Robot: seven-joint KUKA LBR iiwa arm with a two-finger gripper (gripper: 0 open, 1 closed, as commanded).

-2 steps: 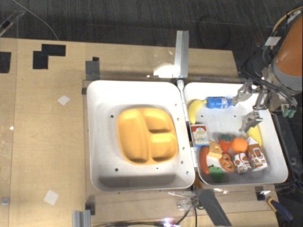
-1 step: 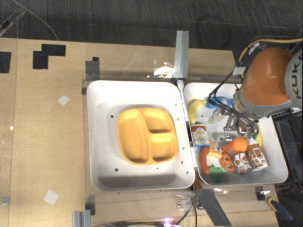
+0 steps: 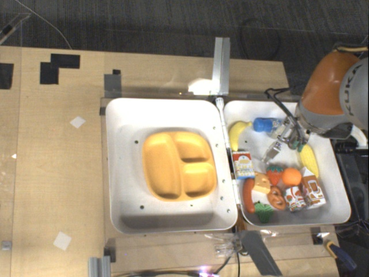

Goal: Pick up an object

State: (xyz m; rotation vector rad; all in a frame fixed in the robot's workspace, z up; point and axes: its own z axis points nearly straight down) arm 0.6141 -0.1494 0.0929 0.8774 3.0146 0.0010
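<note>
The right bin [image 3: 340, 212] holds several toy foods. Among them are a blue bottle [image 3: 264, 124], a yellow piece [image 3: 237, 135], a banana [image 3: 309, 160], an orange [image 3: 292, 176], a red and white carton [image 3: 243, 165], two cans [image 3: 304, 195], a pretzel [image 3: 275, 198], a red sausage [image 3: 248, 194] and a green piece [image 3: 264, 213]. My gripper [image 3: 278, 141] hangs over the upper middle of this bin, just below the blue bottle and left of the banana. It is open with nothing between its fingers.
The left bin [image 3: 124, 154] carries a yellow divided tray [image 3: 177, 164] at its middle. A metal post [image 3: 221, 68] stands behind the wall between the bins. The arm's orange band [image 3: 328, 88] hangs over the right bin's back right corner.
</note>
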